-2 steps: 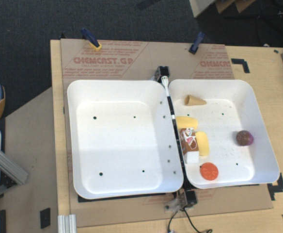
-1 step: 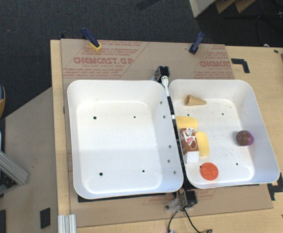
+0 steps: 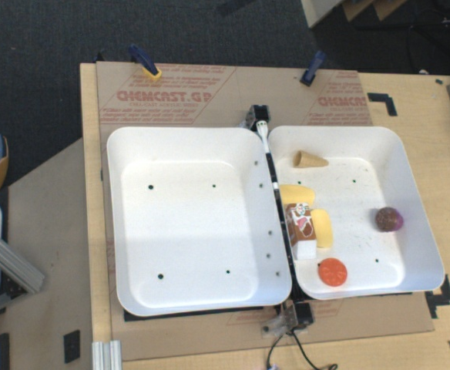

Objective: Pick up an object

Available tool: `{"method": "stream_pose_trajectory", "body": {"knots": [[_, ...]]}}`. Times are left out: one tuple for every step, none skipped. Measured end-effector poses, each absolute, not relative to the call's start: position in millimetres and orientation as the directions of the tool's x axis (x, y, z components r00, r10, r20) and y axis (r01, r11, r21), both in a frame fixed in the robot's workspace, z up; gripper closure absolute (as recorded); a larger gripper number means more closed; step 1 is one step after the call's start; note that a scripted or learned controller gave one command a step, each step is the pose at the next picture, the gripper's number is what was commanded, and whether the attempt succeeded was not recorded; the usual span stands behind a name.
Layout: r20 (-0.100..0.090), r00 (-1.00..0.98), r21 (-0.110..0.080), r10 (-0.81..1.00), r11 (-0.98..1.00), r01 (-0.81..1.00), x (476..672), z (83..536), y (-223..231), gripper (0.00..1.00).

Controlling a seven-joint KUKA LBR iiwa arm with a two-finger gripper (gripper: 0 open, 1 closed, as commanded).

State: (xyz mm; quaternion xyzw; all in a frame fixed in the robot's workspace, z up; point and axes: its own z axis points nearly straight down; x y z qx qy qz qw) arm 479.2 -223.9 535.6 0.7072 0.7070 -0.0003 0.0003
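Note:
The right bin [image 3: 410, 177] holds several small objects. A tan wedge [image 3: 310, 159] lies near its back left. A yellow block [image 3: 297, 194] sits against the left wall, and just in front of it lie a brown and white packet [image 3: 301, 227] and a second yellow piece [image 3: 322, 230]. An orange-red round disc [image 3: 333, 272] rests near the front wall. A dark purple ball [image 3: 389, 220] sits toward the right side.
The left bin [image 3: 125, 206] stands beside the right one on a cardboard sheet [image 3: 171, 91]. Two blue clamps [image 3: 145, 62] [image 3: 313, 68] hold the sheet's far edge. A black clip [image 3: 258, 117] joins the bins at the back.

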Motion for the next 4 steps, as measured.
{"method": "stream_pose_trajectory", "body": {"knots": [[-0.001, 0.000, 0.000, 1.000, 0.000, 1.000, 479.2, 535.6, -223.9, 1.00], [-0.001, 0.000, 0.000, 1.000, 0.000, 1.000, 479.2, 535.5, -223.9, 1.00], [-0.001, 0.000, 0.000, 1.000, 0.000, 1.000, 479.2, 535.6, -224.0, 1.00], [-0.001, 0.000, 0.000, 1.000, 0.000, 1.000, 479.2, 535.6, -224.0, 1.00]]}}
